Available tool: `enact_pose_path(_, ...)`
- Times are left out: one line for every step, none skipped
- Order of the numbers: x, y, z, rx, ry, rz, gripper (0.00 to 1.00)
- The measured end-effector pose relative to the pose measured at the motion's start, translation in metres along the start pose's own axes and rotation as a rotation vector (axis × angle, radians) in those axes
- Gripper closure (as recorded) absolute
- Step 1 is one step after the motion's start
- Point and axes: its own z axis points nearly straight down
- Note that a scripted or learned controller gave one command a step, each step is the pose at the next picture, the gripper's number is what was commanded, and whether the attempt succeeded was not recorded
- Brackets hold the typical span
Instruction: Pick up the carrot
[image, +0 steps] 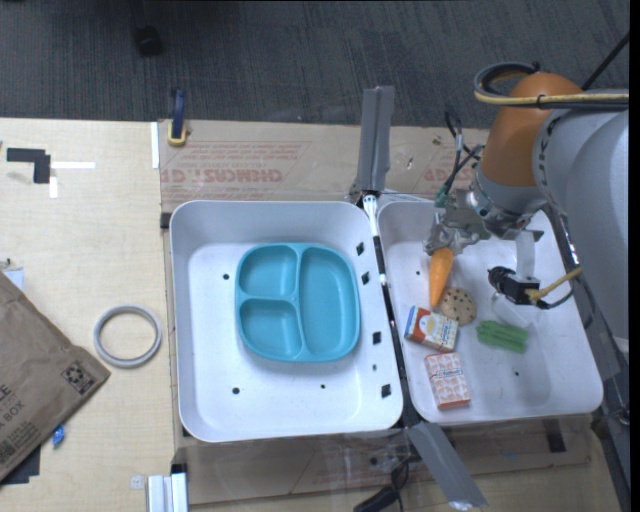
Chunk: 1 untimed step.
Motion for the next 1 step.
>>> enact_pose_path(0.0359, 0.0008, -0.0892, 0.002, 0.002, -0.381, 1.0)
